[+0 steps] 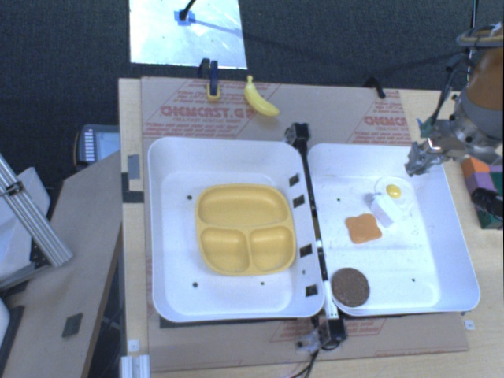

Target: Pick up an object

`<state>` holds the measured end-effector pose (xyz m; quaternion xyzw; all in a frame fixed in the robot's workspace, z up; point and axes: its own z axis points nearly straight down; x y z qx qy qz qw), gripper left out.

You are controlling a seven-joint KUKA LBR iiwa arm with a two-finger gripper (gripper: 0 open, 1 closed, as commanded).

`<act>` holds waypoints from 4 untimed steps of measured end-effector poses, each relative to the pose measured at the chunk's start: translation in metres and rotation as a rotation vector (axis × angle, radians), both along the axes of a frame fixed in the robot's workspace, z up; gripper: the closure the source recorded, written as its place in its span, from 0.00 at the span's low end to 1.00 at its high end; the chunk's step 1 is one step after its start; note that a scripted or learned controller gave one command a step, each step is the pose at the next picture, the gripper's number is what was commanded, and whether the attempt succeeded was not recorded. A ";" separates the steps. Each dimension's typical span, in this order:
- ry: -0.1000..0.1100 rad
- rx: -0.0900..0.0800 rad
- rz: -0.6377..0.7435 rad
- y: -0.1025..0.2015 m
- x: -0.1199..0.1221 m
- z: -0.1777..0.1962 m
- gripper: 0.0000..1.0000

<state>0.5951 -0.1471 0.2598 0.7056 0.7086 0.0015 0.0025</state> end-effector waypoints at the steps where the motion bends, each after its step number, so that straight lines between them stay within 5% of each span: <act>1: 0.003 0.003 0.005 0.057 -0.005 0.003 1.00; 4: 0.006 0.003 0.005 0.222 -0.048 -0.001 1.00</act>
